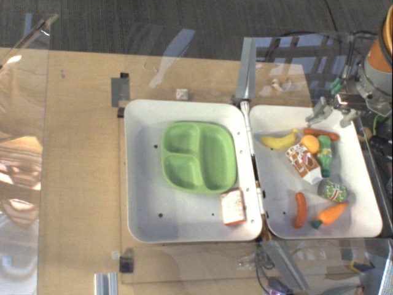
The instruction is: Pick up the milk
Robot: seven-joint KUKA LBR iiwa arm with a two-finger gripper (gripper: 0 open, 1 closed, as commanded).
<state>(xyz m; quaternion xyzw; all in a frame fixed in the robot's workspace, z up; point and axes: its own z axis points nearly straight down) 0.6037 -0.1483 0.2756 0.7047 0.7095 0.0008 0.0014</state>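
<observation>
Milk point(304, 162) partly under orange point(310, 144)

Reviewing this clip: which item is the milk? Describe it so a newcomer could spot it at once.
Start at the right bin, the crowded one. Near its middle lies the milk carton, a small white box with red-brown print, tilted, just below the orange and left of the green bottle. It is the one boxy, flat-sided thing among rounded fruit and vegetables; a similar carton lies in the left bin.

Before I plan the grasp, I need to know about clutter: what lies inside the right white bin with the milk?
Right white bin: red-and-white milk carton, yellow banana, orange, green bottle, sausage, carrot, green can. Beneath them is hidden.
</observation>
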